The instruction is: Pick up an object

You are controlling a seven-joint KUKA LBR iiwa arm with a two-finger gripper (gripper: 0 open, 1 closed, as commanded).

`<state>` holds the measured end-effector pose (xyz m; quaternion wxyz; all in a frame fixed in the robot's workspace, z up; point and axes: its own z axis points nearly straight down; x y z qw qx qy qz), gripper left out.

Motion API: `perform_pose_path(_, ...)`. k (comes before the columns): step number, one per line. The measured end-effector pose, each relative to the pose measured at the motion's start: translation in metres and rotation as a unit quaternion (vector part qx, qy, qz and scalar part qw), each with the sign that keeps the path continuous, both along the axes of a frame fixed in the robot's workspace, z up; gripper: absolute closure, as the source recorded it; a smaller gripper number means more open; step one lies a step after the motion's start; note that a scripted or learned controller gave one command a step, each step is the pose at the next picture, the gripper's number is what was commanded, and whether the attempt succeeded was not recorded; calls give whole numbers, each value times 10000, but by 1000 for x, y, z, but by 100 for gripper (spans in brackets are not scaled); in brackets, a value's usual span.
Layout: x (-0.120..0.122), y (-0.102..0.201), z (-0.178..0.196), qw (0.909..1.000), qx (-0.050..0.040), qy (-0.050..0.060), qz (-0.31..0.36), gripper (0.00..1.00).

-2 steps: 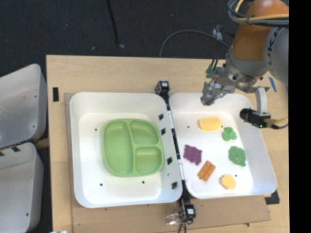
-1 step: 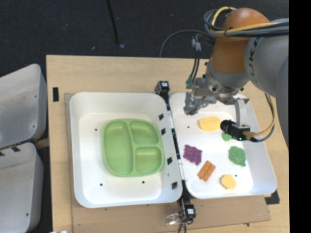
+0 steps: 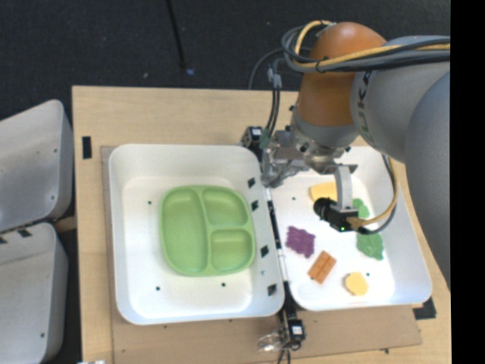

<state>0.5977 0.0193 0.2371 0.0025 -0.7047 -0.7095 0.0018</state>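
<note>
Jaws at right bin (image 3: 399, 270) rim (far-left corner)

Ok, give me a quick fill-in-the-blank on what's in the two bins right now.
1. The divided plate in the left bin is ____.
2. That plate has ____ compartments.
3. The purple piece lies in the ____ bin.
4. The block between the purple piece and the round yellow piece is ____.
Missing words: green; three; right; orange.
</note>
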Motion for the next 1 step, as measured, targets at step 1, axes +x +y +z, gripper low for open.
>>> perform_pose_path(1, -21, 56, -1, 10000, -2, 2, 6, 100)
